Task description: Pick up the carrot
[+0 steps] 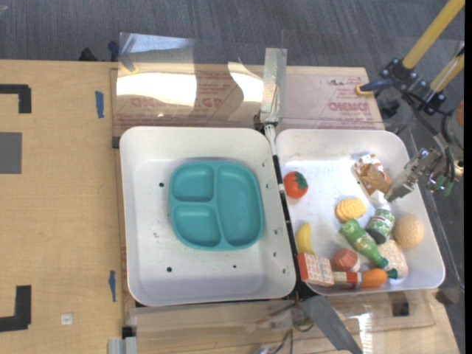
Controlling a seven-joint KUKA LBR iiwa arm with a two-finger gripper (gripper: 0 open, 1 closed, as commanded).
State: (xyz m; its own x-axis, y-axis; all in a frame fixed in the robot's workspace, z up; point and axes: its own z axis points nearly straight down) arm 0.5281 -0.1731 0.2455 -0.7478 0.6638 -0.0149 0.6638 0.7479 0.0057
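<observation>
Pincer [404, 189] above right bin's [324, 147] toys

- I see two white bins side by side; the left bin [140, 220] holds a teal divided plate [217, 204].
- In the right bin [324, 150], the carrot [375, 276] lies near the front wall, just beside a red-and-white box [317, 269].
- A tomato [296, 184] sits near the left wall, well apart from the carrot.
- The gripper [407, 184] hovers at the right rim, near a green bottle [363, 242].
</observation>
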